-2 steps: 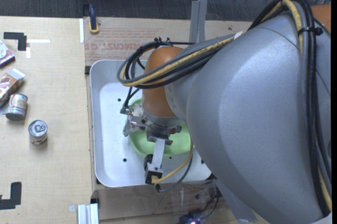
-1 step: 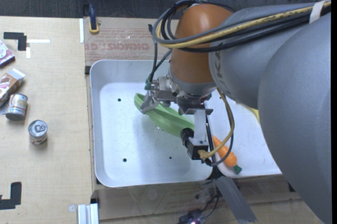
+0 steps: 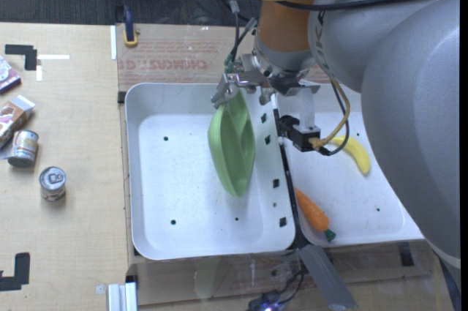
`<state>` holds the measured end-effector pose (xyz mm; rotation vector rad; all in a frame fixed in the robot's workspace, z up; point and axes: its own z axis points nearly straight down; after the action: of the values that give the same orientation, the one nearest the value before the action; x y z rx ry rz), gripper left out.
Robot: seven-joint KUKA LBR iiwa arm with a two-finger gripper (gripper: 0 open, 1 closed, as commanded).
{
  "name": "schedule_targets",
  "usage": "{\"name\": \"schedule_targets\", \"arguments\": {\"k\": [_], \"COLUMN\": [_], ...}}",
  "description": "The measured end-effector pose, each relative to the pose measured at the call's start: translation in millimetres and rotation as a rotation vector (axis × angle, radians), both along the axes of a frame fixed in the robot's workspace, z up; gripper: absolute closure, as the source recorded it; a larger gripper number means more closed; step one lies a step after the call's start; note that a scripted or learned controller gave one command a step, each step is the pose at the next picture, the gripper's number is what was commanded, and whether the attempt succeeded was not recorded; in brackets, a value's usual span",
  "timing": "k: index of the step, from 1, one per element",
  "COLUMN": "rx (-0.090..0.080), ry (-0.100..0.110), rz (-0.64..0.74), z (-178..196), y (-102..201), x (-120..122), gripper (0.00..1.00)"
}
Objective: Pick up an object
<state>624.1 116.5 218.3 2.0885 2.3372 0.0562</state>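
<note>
Clearly the claw (image 3: 235, 91) is clamped on the green bowl's (image 3: 232, 145) top rim, bowl hanging edge-on, long axis vertical.

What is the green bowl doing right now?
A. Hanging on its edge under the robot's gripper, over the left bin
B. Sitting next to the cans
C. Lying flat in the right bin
A: the green bowl hangs edge-up below the gripper, above the left bin.
</note>
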Motion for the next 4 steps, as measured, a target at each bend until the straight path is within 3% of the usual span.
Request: {"name": "schedule_targets", "arguments": {"k": [1,2,3,4], "rx": [-0.024,-0.027,-0.025,-0.027], "ry": [0.028,0.027,0.028,0.025], "rz": [0.020,0.286,0.156,0.306], "z": [-17,-126,-26,-124], "y": [-10,45,-55,55], "x": [-14,-46,-121,-97], "gripper": [0.00,0.00,0.00,0.00]}}
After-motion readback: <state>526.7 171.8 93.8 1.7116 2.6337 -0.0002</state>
